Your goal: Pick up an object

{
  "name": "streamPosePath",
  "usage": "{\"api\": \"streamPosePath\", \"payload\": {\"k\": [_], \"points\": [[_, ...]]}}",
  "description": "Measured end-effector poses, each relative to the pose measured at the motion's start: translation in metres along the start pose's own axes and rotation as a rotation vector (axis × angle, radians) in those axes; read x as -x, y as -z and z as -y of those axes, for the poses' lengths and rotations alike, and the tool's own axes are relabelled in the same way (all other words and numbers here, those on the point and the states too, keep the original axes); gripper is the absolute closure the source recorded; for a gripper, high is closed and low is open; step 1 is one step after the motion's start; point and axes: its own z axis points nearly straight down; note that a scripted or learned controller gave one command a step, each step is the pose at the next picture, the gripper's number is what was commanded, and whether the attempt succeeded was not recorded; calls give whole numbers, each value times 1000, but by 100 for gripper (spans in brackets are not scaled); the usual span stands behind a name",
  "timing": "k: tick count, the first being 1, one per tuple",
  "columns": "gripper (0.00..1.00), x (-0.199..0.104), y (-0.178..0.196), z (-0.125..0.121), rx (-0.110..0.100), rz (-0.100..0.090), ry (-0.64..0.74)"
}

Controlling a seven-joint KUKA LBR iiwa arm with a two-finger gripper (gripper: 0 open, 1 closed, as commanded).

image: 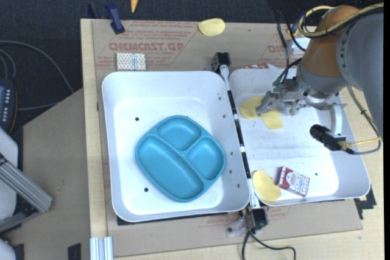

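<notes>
Tan surface (pixel 170 39) with red lettering, seen from above against dark carpet, carrying two shallow white bins side by side. Found the left bin (pixel 122 94) holding a blue divided plate (pixel 180 158), flat, near its middle. Found the right bin (pixel 347 173) holding the loose pieces: a pale yellow disc (pixel 248 109) close to the left wall, a yellow wedge (pixel 273 121) just beside it and slightly nearer the camera, a second yellow disc (pixel 265 186) at the near left corner, and a small red and white box (pixel 292 181) just to the right of that disc. Reached in from the right with the grey arm (pixel 365 52), orange band (pixel 323 39) above the wrist, wrist bent down over the far part of the right bin. Hung the end effector (pixel 271 104) low over the bin floor, angled leftward, right above the gap between the pale yellow disc and the yellow wedge. Could not tell whether apart or together, nor whether touching either piece; saw nothing lifted. Trailed a black fitting (pixel 326 136) and a yellow cable (pixel 365 143) below the wrist. Noted, outside the bins on the surface, a yellow oval (pixel 211 27), a patterned packet (pixel 131 61) and a blue clip (pixel 113 18); on the carpet beyond, a small orange carrot (pixel 134 0).
</notes>
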Motion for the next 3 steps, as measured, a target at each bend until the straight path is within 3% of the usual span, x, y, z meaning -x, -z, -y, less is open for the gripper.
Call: {"api": "streamPosePath", "payload": {"k": [1, 2, 3], "points": [[0, -9, -10, 9, -2, -2, -2], [100, -9, 0, 9, 0, -1, -1], [0, -9, 0, 9, 0, -1, -1]]}}
